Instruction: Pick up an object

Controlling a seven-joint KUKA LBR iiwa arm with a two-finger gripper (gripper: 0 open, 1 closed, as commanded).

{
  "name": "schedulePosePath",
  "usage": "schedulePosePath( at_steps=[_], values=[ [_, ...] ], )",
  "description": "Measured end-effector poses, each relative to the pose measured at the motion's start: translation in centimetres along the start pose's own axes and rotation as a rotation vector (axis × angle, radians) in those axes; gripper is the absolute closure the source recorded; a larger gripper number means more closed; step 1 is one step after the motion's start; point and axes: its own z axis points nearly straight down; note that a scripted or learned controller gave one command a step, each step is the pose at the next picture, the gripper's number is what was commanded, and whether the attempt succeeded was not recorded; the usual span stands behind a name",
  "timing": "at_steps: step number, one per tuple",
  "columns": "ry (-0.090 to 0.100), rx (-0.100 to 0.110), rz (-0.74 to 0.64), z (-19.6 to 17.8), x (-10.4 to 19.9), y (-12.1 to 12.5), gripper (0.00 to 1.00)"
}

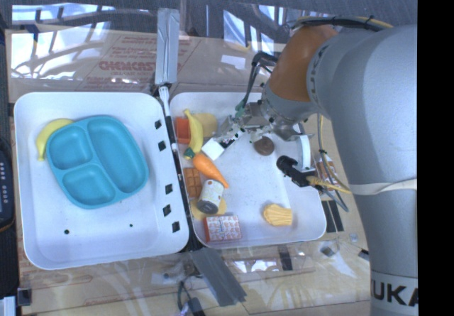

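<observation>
You are looking down on two white bins side by side. The left bin point(28, 236) holds a blue divided plate point(99, 160), with a yellow banana point(51, 133) tucked against the plate's upper left edge.

Everything you could pick lies in the right bin point(248, 180), mostly crowded along its left wall. From the top down you have an orange piece point(183, 128), a curved yellow piece point(195, 131) and a pale yellow lump point(206, 122). Below them come a white block point(213, 149), a carrot point(209, 167) lying on a slant, a brown waffle-like piece point(191, 181), a small white can point(210, 196) and a red and white box point(223, 228) at the bottom edge. Two things sit apart from that crowd: a brown round piece point(264, 145) near the middle and a yellow ridged piece point(278, 215) towards the lower right.

The grey arm point(369, 94) comes in from the right of the frame and puts the gripper point(233, 133) over the upper middle of the right bin. It sits between the white block and the brown round piece, with its tip just beside the block. You cannot tell whether the gripper is spread or pressed together (its metal parts blur into each other here), and nothing can be seen pinched in it.
</observation>
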Motion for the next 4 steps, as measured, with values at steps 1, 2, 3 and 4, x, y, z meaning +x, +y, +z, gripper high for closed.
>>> schedulePosePath(
  at_steps=[1,2,3,4],
  values=[
    [0.003,0.022,0.102,2.3,5.3,-4.6,0.0],
    [0.003,0.017,0.032,-2.5,2.2,1.3,0.0],
    [0.009,0.013,0.03,0.1,-4.6,0.2,0.0],
    [0.015,0.04,-0.038,1.2,-5.3,3.1,0.0]
  ],
)
